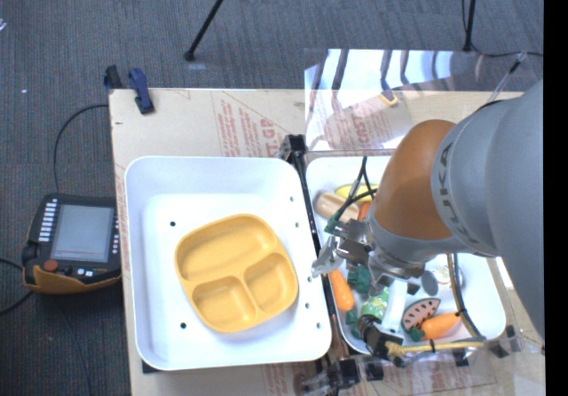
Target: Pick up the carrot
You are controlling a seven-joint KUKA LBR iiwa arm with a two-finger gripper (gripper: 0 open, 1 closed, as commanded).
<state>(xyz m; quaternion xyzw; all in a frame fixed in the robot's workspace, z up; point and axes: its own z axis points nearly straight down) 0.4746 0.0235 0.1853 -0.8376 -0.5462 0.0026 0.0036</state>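
The arm (461, 181), nearest the camera, reaches in from the right and hangs over the right bin (497, 314), hiding much of its contents. Its gripper (342, 252) sits low at the bin's left side; whether it is parted or closed cannot be told. The carrot (342, 290) lies just near of it, against the left wall, apparently free, so the grasp looks not yet made. A yellow divided plate (235, 272) rests in the left bin (160, 186). A watermelon slice (419, 312) lies farther right.

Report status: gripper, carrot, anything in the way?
Gripper low over right bin, left side. Carrot lying just below it, not held. Toy food crowds the carrot.
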